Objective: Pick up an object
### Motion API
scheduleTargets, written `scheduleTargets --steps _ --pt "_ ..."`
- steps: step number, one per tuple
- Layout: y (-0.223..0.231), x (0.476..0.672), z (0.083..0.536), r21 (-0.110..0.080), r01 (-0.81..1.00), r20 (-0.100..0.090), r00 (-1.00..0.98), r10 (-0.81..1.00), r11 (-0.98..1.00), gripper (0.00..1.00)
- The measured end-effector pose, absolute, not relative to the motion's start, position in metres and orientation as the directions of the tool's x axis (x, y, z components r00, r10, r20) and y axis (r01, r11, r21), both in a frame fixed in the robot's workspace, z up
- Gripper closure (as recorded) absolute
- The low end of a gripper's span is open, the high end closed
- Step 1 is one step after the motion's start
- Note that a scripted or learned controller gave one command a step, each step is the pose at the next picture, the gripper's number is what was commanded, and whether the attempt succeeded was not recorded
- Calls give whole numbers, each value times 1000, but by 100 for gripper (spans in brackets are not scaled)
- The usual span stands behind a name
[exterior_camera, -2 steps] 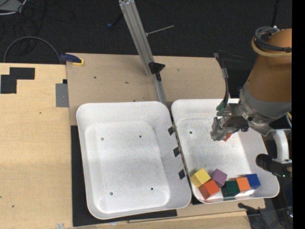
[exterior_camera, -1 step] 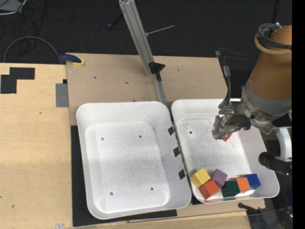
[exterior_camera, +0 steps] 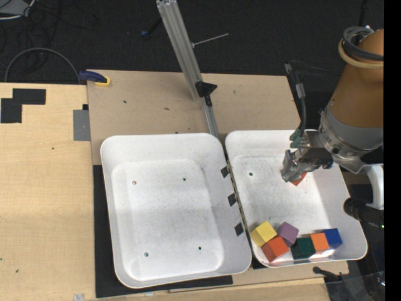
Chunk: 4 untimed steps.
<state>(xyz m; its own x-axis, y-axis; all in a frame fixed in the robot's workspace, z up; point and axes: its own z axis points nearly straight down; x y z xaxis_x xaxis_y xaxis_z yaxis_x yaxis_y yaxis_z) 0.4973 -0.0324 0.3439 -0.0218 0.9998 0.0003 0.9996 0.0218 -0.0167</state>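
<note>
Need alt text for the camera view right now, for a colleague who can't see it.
The claw hangs over the right bin with a small red object between its fingers. Six coloured blocks cluster at that bin's near edge, with the left bin alongside.

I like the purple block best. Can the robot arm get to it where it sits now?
Probably yes. The purple block sits uncovered on top of the pile in the right bin, though the yellow block crowds its side. The gripper hangs above that bin.

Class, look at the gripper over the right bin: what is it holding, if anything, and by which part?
The gripper is closed on a small red block, its fingers pinching the block's upper part; the lower corner pokes out beneath, above the right bin.
</note>
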Motion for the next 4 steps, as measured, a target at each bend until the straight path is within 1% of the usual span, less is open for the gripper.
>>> scheduleTargets --steps 1,4 --pt "-32 497 344 -18 1000 0 -24 1000 24 0" --pt "-31 497 343 -18 999 0 -29 1000 29 0"
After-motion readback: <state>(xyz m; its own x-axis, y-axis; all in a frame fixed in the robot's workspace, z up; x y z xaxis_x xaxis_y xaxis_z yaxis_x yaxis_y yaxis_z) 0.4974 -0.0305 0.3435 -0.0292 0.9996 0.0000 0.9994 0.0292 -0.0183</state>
